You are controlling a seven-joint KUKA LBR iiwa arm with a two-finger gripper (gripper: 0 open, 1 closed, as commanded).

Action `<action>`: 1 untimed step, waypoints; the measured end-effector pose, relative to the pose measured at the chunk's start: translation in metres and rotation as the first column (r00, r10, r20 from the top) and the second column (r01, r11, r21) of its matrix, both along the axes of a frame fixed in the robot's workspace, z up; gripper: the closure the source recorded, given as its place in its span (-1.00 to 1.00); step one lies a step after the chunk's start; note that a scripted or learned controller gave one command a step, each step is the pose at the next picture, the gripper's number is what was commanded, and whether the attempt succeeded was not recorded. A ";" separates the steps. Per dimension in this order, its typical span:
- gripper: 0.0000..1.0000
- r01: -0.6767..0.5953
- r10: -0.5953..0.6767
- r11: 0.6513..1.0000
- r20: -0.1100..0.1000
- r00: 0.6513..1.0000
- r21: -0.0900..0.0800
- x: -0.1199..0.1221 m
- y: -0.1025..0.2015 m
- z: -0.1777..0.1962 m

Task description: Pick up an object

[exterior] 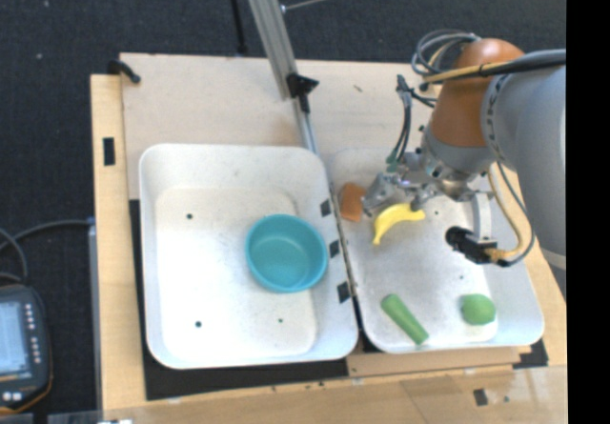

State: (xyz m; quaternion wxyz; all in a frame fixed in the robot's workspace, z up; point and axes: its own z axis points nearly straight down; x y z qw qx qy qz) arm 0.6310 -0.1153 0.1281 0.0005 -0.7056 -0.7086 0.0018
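- Working from the near edge of the right bin (529,322) back, I first meet a green cylinder (404,316) and a green ball-like piece (478,309), both lying loose on its floor, well apart from each other.
- Further in, toward the same bin's far left corner, lies the yellow banana (395,219), with an orange-brown rounded thing (351,202) just beside it against the bin's wall.
- My end effector (405,186) hangs right above the banana; I cannot tell how wide it stands, nor whether it has anything.
- I judge the banana a light, stiff, smooth toy; its curve may squirt out, so I would close across the thick middle, not the tapered ends.
- Left of the right bin, the other bin (162,317) carries a blue bowl (286,252).
- Beyond both, bare worktop (191,98) and a slanted metal post (270,22).
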 end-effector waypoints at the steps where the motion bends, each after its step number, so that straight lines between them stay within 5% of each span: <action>1: -1.00 0.002 -0.002 1.000 0.024 1.000 -0.009 0.006 -0.004 -0.020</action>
